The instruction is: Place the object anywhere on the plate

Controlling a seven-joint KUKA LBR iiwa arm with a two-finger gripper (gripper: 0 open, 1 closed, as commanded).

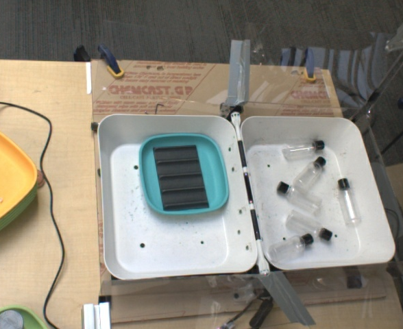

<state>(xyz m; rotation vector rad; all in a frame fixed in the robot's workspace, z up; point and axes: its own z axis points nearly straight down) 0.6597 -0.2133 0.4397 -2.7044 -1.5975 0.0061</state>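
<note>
Presently, camera view: two shallow white bins side by side on the bench. Left bin (119,245) carries a teal plate (218,177), square with rounded corners, set toward the bin's upper middle. A dark ribbed insert (180,177) lies in the plate's well, long axis running near to far.

Right bin (373,184) holds a scatter of clear plastic vials with black caps. Counted about six, though the clear bodies blur against the white floor and the count is uncertain. One vial (304,149) lies near the far wall, roughly crosswise, cap to the right. Another vial (347,201) lies near the right wall, long axis near to far, cap at the far end. A third vial (296,241) rests by the near wall, cap to the right. The rest cluster mid-bin, some touching.

Arm and gripper: state of the end effector cannot be told from this frame.

Judgement: no vial lies on the plate, so the task is not yet begun. The rig enters from the right, so the vials sit on the arm's side and the plate lies beyond them, leftward across the divider. The vial by the right wall stands apart from the others and looks the easiest pick; fingers should close across its long axis.

Off-bin: yellow dishes (3,177) and a black cable (51,204) on the wooden table at left.
</note>
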